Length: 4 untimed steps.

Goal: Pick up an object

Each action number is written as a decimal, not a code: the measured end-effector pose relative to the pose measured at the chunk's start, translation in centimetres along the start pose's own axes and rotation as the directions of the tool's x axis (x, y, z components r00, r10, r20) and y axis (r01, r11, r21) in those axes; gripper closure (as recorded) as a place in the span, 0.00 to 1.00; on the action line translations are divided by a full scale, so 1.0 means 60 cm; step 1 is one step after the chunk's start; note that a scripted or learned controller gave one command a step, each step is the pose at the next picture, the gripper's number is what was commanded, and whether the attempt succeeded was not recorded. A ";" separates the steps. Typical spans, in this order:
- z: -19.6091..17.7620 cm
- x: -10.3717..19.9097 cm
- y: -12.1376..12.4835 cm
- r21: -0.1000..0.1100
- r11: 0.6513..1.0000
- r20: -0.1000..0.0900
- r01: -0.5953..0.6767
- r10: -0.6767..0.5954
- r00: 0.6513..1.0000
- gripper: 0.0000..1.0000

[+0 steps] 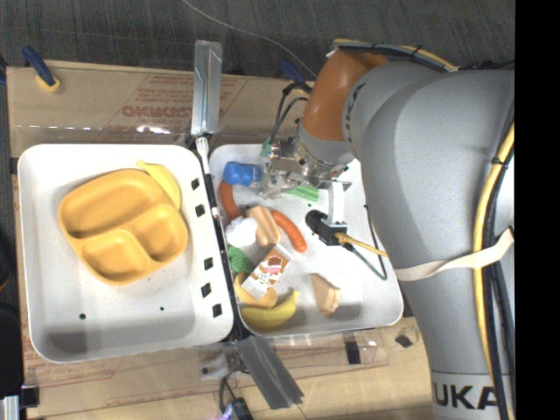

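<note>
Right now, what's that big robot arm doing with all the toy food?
The grey arm reaches into the right bin, its pincer low over the clutter near a blue object and an orange sausage. I can't see it holding anything. In the left bin lies a yellow tray.

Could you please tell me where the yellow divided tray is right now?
The yellow divided tray lies in the left bin, toward its upper middle, with a banana touching its upper right edge.
</note>
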<state>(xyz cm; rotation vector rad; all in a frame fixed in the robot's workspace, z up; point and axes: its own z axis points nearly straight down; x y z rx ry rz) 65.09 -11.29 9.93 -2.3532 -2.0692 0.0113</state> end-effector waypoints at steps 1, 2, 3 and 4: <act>0.001 0.000 0.000 0.001 1.000 0.000 0.001 -0.001 1.000 0.00; 0.015 -0.048 -0.084 -0.006 0.998 0.000 0.055 -0.055 0.998 0.00; -0.001 -0.048 -0.084 -0.004 0.998 -0.001 0.058 -0.058 0.998 1.00; -0.160 0.098 -0.063 -0.016 0.999 -0.003 -0.043 0.043 0.999 1.00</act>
